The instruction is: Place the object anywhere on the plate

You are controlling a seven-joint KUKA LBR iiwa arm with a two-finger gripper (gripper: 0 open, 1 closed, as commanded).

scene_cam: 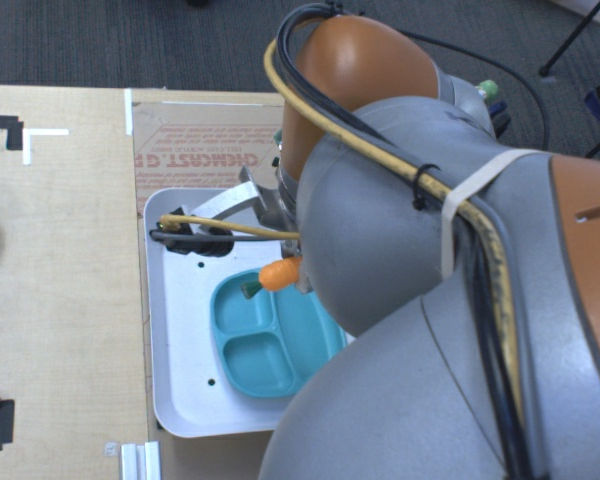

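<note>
One carrot (278, 274) over teal plate (265, 353)

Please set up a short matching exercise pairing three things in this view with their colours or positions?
Column one:
1. compartmented plastic plate
2. small carrot-shaped toy
3. shallow rounded bin

Column two:
a. white, holding the plate
b. orange, at the plate's upper edge
c. turquoise, lying in the bin

Pairs: 1-c, 2-b, 3-a
</note>
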